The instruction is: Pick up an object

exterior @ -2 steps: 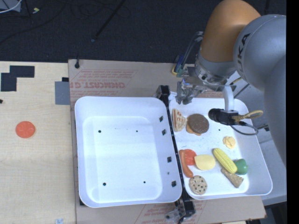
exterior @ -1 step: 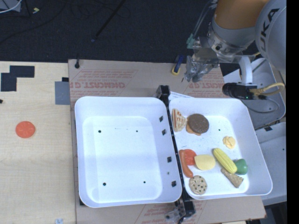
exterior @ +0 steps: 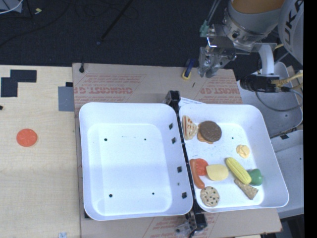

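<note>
The right bin (exterior: 265, 133) holds several toy foods: a waffle piece (exterior: 189, 127), a brown burger patty (exterior: 210, 131), a small yellow piece (exterior: 243, 151), a corn cob (exterior: 238, 170), a green piece (exterior: 255, 176), a red and orange piece (exterior: 198, 170), a pale yellow piece (exterior: 217, 172), a chocolate-chip cookie (exterior: 210, 196) and a brown wedge (exterior: 246, 188). My gripper (exterior: 209, 69) hangs high above the bench behind the right bin, over the cardboard. Nothing shows between its fingers.
The left bin (exterior: 129, 162) sits beside the right one, joined by a black divider (exterior: 178, 148). A blue and yellow clip (exterior: 187, 69) lies on the cardboard near the gripper. An orange disc (exterior: 26, 138) lies on the wooden bench at the far left.
</note>
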Robot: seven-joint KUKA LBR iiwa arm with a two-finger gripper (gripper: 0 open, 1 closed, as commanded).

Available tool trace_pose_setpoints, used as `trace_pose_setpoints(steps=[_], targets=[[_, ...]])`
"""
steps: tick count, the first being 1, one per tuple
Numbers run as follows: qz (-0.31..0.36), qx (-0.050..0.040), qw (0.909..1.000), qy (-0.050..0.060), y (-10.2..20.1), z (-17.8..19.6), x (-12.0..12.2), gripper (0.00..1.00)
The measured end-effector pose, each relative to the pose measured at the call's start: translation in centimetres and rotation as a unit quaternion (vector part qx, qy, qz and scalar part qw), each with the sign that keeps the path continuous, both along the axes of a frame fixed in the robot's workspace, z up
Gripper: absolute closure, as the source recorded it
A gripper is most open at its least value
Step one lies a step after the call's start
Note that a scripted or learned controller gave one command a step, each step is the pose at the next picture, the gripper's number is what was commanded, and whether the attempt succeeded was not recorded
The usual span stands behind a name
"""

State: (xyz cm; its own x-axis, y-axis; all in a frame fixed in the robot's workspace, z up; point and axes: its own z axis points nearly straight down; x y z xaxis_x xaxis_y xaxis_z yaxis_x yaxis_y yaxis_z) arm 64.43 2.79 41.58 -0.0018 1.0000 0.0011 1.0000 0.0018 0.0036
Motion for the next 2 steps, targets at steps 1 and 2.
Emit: trace_pose_setpoints(steps=[1, 2], targets=[[0.001, 0.0007, 1.0000, -0.002, 2.1, 10.0, -4.4, 1.00], [0.002, -0.0009, 0.9999, 0.010, 7.6, -2.4, -7.2, 1.00]])
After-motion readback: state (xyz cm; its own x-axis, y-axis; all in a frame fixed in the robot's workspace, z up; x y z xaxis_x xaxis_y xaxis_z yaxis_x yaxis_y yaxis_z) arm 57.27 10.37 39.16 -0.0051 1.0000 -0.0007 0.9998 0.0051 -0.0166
